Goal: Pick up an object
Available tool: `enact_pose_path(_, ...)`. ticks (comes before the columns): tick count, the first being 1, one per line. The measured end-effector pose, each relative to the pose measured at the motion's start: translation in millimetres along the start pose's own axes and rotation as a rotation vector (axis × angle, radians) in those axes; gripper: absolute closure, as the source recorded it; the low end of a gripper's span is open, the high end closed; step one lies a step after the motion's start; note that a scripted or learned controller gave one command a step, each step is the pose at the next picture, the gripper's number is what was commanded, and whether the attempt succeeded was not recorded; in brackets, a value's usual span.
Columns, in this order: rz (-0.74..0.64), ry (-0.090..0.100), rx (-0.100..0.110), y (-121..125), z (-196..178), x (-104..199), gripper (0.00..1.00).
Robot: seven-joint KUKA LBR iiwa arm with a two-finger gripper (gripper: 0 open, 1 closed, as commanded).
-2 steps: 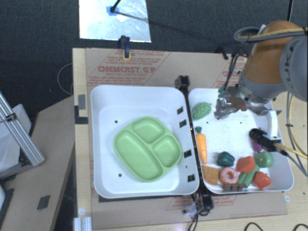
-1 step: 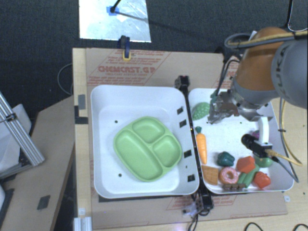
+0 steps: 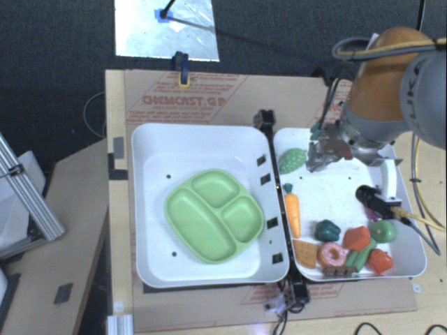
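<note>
Counter: a pale board printed with red lettering, carrying two shallow white bins side by side.
Left bin: white, square with rounded corners, holding one thing.
Green plate: a light green divided tray with three compartments, lying flat in the middle of the left bin and turned at a slant.
Divider: a dark strip with black clips running between the two bins, from the far edge to the near edge.
Right bin: white, with toy food gathered along its left wall and near corner.
Green leafy toy: at the far left of the right bin, just left of the end effector.
Carrot: orange with a green top, lying lengthwise beside the bin's left wall.
Cracker-like piece: tan, below the carrot, touching the doughnut.
Doughnut: pink-iced, near the front edge.
Dark green toy: just above the doughnut.
Red and orange pieces: clustered with green ones toward the near right corner.
End effector: low over the far part of the right bin, beside the leafy toy; whether its tips are apart or together cannot be told, and nothing visibly sits between them.
Arm: grey with an orange band, reaching in from the right.
</note>
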State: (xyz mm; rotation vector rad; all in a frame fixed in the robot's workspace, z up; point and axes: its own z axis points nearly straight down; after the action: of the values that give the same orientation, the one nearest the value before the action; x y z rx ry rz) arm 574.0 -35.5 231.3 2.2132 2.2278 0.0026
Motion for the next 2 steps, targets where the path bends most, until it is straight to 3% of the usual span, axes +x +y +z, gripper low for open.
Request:
enact_pose_path(1, 0.006, 0.000, 0.002, -13, -2, 0, 1.00)
enact_pose_path(2, 0.001, 0.000, 0.001, 0, 8, 7, 1.00)
